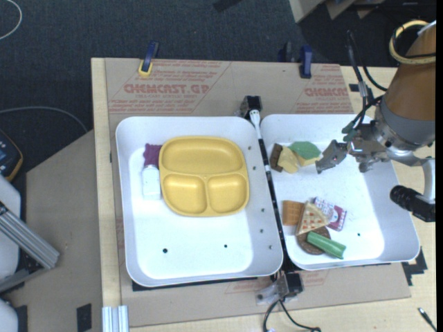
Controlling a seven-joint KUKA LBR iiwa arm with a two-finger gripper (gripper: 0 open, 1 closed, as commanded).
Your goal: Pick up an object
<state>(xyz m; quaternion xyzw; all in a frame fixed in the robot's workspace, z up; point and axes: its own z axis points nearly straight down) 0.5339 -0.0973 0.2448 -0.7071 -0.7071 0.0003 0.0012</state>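
My claw [337,155] hangs over the right bin [387,185], tips pointing toward the bin's middle. Fingers are dark and blurred together, so I cannot tell how far open they are. Nothing shows between them. The tips sit just beside the green and tan item [299,154], maybe touching its edge, can't tell. A brown piece [277,159] lies just past that one, farther from my claw, near the divider between bins.

Below my claw, nearer the front rim of the same bin, a small heap: orange cracker-like square [292,213], a triangular slice [313,220], a red-and-white packet [333,215], a green cylinder [325,244] on a dark round thing half hidden under it. Items overlap, edges hard to separate.

Well away from my claw, the left bin [187,261] holds a yellow divided tray [204,175], with a purple item [151,154] and white bottle [150,183] tucked against its far side, partly covered by it.

Both bins sit on the bench [208,81].
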